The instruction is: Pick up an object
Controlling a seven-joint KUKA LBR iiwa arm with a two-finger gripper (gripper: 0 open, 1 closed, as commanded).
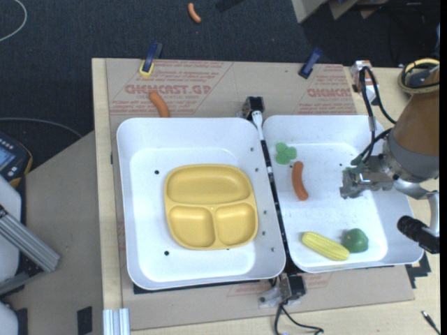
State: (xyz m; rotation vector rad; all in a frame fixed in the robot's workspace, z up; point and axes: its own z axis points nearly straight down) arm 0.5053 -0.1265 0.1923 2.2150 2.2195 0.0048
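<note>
The right bin (pixel 328 135) holds an orange-red sausage (pixel 299 180) near its left side, a small light green piece (pixel 284 153) above it, a yellow corn cob (pixel 325 246) at the front and a dark green round vegetable (pixel 355 240) beside the corn. My gripper (pixel 354 184) hangs over the right half of this bin, right of the sausage and above the green vegetable. Nothing shows between its fingers.
The left bin (pixel 136 187) carries a yellow three-compartment tray (pixel 209 205). An orange sausage (pixel 160 104) lies on the cardboard behind the left bin. Clamps (pixel 149 60) hold the board's far edge. The grey arm (pixel 419 142) enters from the right.
</note>
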